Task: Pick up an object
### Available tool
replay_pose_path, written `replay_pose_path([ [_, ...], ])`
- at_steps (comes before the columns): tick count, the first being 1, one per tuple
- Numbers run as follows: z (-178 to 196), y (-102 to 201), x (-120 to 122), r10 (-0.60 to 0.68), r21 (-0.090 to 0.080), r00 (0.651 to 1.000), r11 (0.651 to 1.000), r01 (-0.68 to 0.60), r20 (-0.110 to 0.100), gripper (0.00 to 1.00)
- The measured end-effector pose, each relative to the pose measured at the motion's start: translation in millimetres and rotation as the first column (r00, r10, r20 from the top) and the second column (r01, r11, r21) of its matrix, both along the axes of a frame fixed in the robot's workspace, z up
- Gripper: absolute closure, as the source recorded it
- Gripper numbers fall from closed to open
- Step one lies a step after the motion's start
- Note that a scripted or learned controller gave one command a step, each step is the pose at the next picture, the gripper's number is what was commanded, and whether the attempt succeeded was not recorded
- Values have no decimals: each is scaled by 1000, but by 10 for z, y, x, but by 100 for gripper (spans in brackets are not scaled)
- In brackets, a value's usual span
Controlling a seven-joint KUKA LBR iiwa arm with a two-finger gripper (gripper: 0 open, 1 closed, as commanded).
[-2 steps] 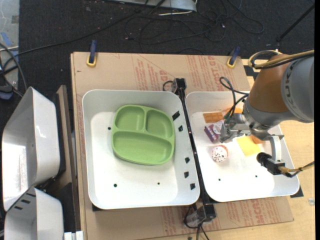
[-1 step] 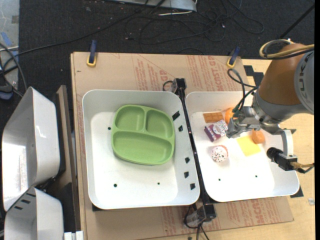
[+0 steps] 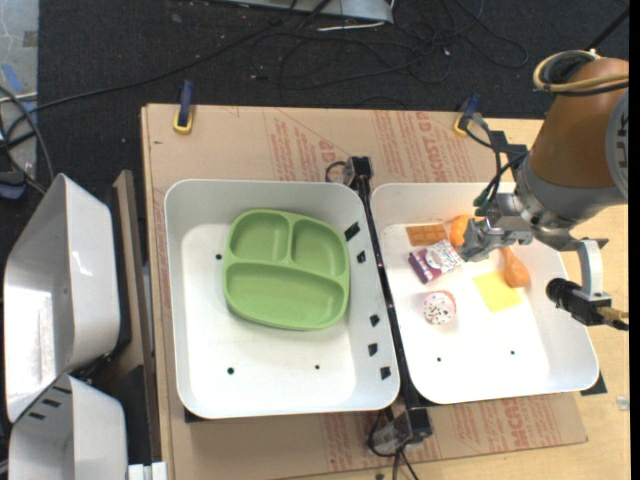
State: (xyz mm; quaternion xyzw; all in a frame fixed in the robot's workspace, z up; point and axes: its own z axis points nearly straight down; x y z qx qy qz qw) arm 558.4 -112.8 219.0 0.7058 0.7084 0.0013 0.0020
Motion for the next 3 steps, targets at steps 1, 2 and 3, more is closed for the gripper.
replay_pose_path([
  [1,533,0,13,0,0,1000,1000,0,1,100],
  [2,532,466,-121,3,2,1000,1000,-3,-6,100],
  [3,310,982,-215,4,2,1000,1000,-4,-8,100],
])
